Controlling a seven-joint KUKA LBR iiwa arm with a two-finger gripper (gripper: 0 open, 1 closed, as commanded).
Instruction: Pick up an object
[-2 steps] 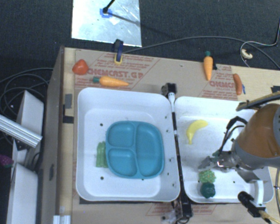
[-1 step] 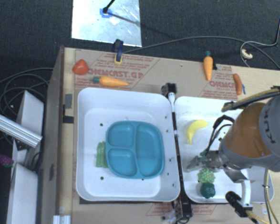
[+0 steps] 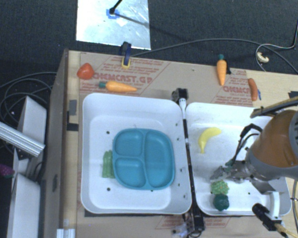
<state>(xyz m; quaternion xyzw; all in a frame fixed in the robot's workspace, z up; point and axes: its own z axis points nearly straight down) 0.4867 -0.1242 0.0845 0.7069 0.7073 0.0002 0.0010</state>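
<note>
Two shallow white plastic bins (image 3: 139, 107) sit on a tan cardboard sheet with red lettering (image 3: 157, 73). One holds a sky-blue divided plate (image 3: 143, 159) and a pale green strip (image 3: 107, 164); the other, a yellow banana (image 3: 208, 137), a light green floret (image 3: 219, 187) and a dark teal-green lump (image 3: 221, 202). Orange carrots (image 3: 221, 70) lie on the cardboard.

Arm (image 3: 284, 146): cut off by right edge; upper links out of frame.
Jaws: dark, small, blurred against right bin (image 3: 240, 117) floor; open/closed state not determinable.
Right bin: right wall and part of floor hidden behind arm.
Green strip (image 3: 107, 164): right side hidden under blue tray (image 3: 143, 159); identity unclear.
Light green lump (image 3: 219, 187) and dark green lump (image 3: 220, 201): too small to identify; contact with jaws not determinable.
Worktop (image 3: 141, 77): printed lettering partly legible only; right end cut off.
</note>
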